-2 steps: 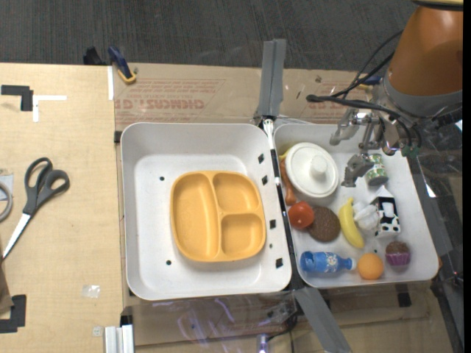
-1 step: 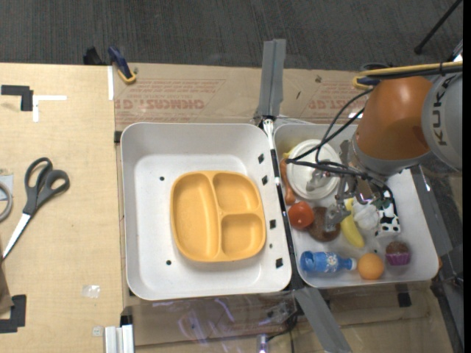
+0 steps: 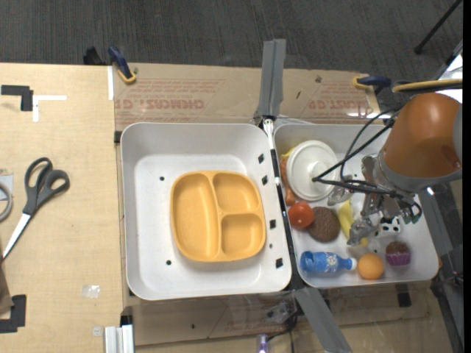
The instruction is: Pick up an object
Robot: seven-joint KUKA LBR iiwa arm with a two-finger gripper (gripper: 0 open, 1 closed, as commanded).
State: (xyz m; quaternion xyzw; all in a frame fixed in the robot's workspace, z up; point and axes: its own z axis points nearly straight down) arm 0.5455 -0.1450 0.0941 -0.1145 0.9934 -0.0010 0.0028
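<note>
My gripper (image 3: 364, 229) hangs low in the right bin (image 3: 419, 271), under the orange band of the arm (image 3: 423, 134). Its fingers point down just right of a yellow banana-like piece (image 3: 344, 217) and a brown round cookie (image 3: 324, 224). Close by lie a red tomato (image 3: 300, 214), a white bowl (image 3: 313, 169), a blue bottle (image 3: 324, 262), an orange ball (image 3: 371, 266), a purple cupcake (image 3: 398, 253) and a black-and-white piece (image 3: 391, 226). Cables and the wrist cover the fingertips.
The left bin (image 3: 140, 219) holds a yellow divided plate (image 3: 218, 215). Scissors (image 3: 33, 193) lie on the wooden bench at far left. A grey divider bar (image 3: 272, 72) runs between the bins at the back.
</note>
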